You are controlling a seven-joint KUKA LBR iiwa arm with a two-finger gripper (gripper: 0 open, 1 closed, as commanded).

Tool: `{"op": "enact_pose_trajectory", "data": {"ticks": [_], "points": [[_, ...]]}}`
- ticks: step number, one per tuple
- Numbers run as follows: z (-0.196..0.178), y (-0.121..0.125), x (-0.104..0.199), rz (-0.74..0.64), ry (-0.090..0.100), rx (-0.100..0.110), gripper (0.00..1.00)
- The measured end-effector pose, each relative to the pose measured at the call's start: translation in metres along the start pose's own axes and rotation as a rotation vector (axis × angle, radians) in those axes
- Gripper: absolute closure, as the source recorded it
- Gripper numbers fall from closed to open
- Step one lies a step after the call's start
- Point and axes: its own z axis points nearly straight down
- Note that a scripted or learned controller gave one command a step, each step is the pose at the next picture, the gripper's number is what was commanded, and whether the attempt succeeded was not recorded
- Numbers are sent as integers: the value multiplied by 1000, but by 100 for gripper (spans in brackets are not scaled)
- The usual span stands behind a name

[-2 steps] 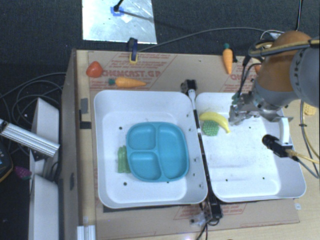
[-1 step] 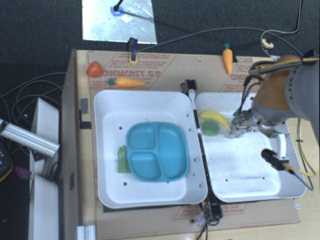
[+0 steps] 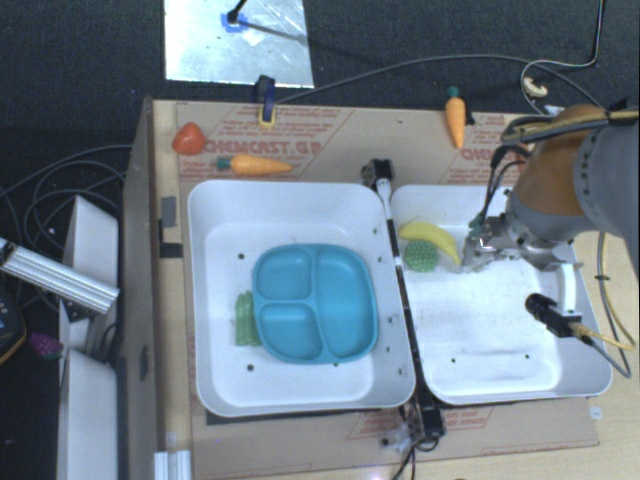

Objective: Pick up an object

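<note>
Banana [image 3: 428,236] just left of pincer [image 3: 479,251]

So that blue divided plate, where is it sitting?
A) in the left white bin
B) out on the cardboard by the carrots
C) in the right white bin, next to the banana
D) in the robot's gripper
A: the blue divided plate lies flat in the left white bin, with a green piece at its left edge; the banana is across the divider in the right white bin.
</note>
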Motion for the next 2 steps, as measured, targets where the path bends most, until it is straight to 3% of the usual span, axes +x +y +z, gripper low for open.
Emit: {"op": "enact_pose_trajectory", "data": {"ticks": [1, 2], "points": [[0, 0, 0, 0, 0, 0, 0], [13, 61, 40, -2, -3, 15, 0]]}}
